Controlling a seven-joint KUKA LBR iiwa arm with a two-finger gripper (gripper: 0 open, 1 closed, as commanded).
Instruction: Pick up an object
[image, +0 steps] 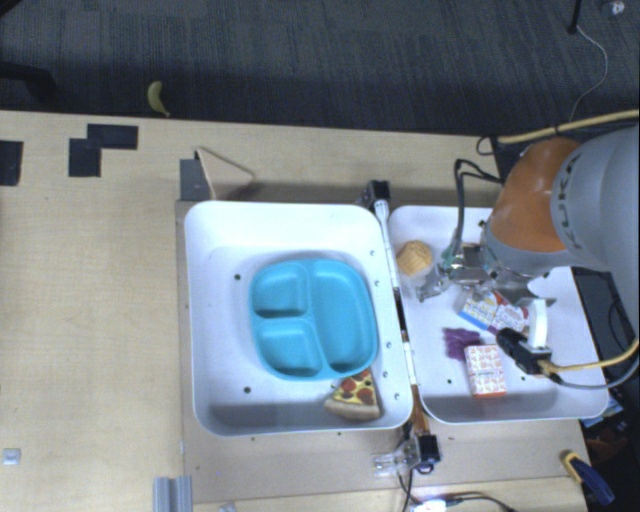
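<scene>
Two shallow white plastic bins sit side by side on a pale wooden bench (90, 330), seen from above at a slant. Both have rounded corners and smooth, slightly glossy walls.

The left bin (215, 300) holds a bright blue plastic tray (312, 315), rounded and moulded into three compartments. At five o'clock from the tray, touching its rim, lies a toy pizza slice (355, 395), a small wedge with a tan crust and red dots.

The right bin (580, 385) holds several small things. At its ten o'clock corner rests a tan, lumpy ball (415, 257) that looks like a toy bread roll. Near the middle lies a flat packet with red and blue print (487, 315), its lettering too small to read. At seven o'clock from the packet sits a dark purple, ragged-edged item (460, 343) whose shape is hard to make out. Just beside it, at four o'clock from it, stands a small boxy block (486, 370) with a white gridded face and red edges. A white tube-like piece (538, 325) lies at three o'clock from the packet, partly covered by a black cable.

The grey arm (600, 200) with its smooth orange band (530, 200) reaches in from three o'clock and is cut off by the frame edge. It hangs over the upper half of the right bin. The metal gripper (455, 272) shows beneath it, just above the packet and beside the roll. The arm's bulk and tangled cables hide its fingers, so I cannot tell whether the hand is open, closed or gripping anything.
</scene>
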